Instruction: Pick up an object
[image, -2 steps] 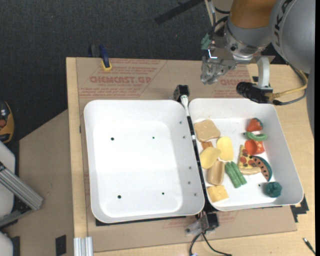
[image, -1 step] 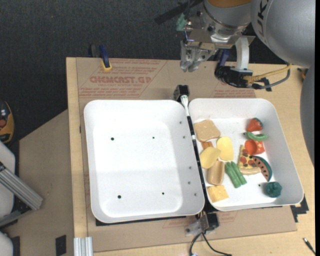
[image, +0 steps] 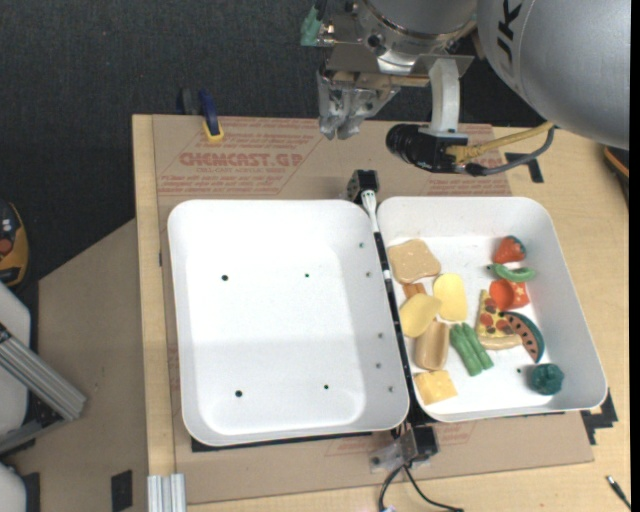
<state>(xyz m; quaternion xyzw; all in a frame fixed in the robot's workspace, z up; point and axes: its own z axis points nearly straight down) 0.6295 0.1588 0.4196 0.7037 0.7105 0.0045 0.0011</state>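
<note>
gripper (image: 341, 118) above bins (food right)

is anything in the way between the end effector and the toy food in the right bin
Nothing visible blocks it. The end effector hangs above the bench's far edge, behind both bins, and the toy food lies uncovered in the right bin. The pieces are crowded, though: the bread slice touches its neighbours.
</note>
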